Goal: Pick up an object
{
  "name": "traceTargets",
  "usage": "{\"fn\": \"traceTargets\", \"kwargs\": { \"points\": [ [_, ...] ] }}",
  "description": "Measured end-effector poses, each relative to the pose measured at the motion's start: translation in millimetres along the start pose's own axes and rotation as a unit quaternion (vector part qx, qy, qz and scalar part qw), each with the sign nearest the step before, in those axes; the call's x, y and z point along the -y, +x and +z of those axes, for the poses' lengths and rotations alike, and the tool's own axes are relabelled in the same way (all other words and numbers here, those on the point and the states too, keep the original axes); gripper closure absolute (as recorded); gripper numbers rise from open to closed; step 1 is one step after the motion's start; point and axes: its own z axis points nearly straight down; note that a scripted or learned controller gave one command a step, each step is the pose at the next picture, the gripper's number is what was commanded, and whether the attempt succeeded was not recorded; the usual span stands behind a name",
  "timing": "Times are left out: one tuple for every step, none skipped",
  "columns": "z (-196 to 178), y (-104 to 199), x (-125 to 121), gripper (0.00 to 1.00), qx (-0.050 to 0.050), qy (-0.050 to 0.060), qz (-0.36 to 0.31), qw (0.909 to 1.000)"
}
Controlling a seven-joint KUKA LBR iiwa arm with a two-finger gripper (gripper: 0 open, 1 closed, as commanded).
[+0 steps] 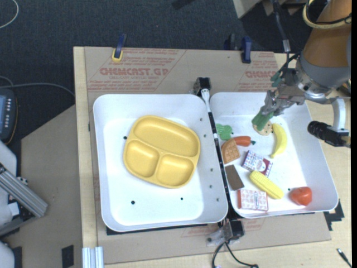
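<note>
My gripper (270,111) hangs over the back of the right bin (321,169), shut on a green toy piece with a tan end (261,122) that slants down and left from the fingers. Just right of that piece lies a yellow banana (279,140). Lower in the same bin are a corn cob (266,184), a red tomato (301,195), two red-and-white boxes (256,162) (252,200), a brown bar (234,177), a bread slice (230,151), an orange-red carrot (242,141) and a green leafy piece (224,131).
The left bin (109,166) holds a yellow divided plate (162,151). A black clamp and divider (204,88) run between the bins. Black arm hardware (326,133) sticks out over the right bin's right rim.
</note>
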Motion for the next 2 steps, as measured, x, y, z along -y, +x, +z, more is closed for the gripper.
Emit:
{"fn": "traceTargets", "kwargs": {
  "points": [
    [5, 27, 33, 1.00, 0.000, 0.001, 0.000, 1.0000],
    [17, 60, 66, 1.00, 0.000, 0.002, 0.000, 1.0000]
  ]
}}
